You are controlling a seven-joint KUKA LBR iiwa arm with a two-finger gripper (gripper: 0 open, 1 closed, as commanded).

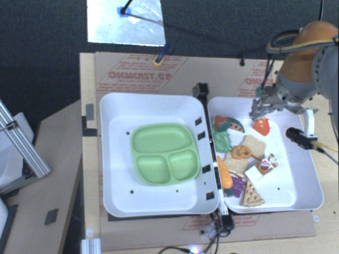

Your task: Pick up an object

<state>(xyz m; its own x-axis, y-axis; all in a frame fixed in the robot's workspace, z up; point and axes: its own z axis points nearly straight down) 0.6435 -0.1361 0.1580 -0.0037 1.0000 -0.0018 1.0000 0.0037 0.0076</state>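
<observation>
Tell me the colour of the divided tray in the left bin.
Light green tray, in the camera view.

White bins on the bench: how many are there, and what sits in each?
2. The left bin holds a green divided plate. The right bin holds a pile of toy food, with the gripper above its far end.

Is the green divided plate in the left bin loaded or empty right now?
Empty. The green three-compartment plastic plate shows bare green in all its sections; the toy food lies in the right white bin.
</observation>
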